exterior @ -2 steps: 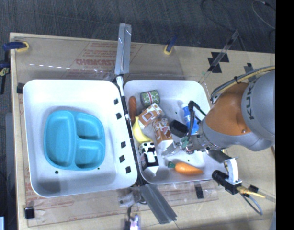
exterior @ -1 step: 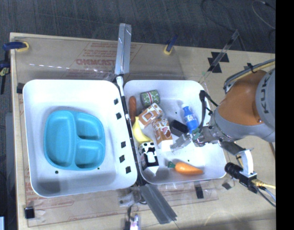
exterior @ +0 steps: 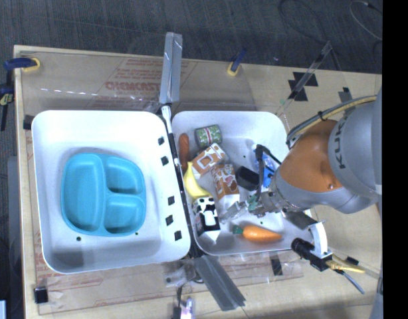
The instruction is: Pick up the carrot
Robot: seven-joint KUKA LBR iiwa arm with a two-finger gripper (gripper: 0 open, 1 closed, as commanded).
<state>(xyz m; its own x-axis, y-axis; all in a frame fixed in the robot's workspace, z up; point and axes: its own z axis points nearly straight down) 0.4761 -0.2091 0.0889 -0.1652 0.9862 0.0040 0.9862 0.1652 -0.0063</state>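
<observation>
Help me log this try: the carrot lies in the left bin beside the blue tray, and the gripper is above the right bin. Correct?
Not quite. The camera view shows the carrot lying in the right bin, near its front wall, not in the left bin with the blue tray. The gripper is above the right bin, as you said.
</observation>
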